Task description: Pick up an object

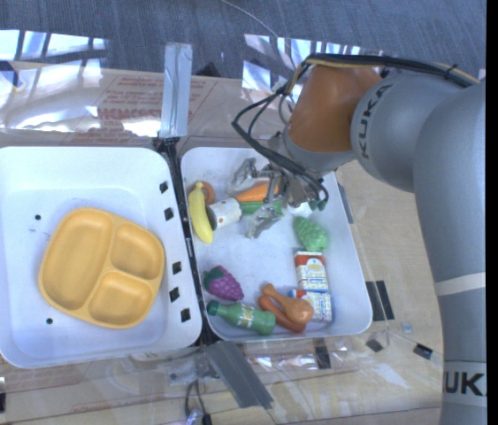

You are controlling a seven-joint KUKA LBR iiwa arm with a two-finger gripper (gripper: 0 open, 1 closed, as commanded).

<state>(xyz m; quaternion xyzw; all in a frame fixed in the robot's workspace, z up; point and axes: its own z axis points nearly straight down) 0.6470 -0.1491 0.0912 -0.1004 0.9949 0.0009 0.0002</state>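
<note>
The carrot is lying in the upper middle of the right bin, directly under the gripper, and it is looking like a small, light, rigid plastic toy with a smooth skin that is likely slipping easily; judging from its shape, a pinch across its narrow body is looking safer than one along its length. Whether the tool is spread wide, closed narrow or holding anything is impossible to tell, since the metal parts are blurring together over the toys. Just left of the carrot a white cup is lying on its side, touching or nearly touching the banana, which is resting close to the bin's left wall. A green bumpy vegetable is sitting just right of the gripper, with a small carton below it. Purple grapes, a green bottle and an orange drumstick-like toy are crowding the lower part. The open floor between these groups is giving modest room for lifting straight up. The left bin is holding a yellow divided tray, well apart from the arm.
</note>
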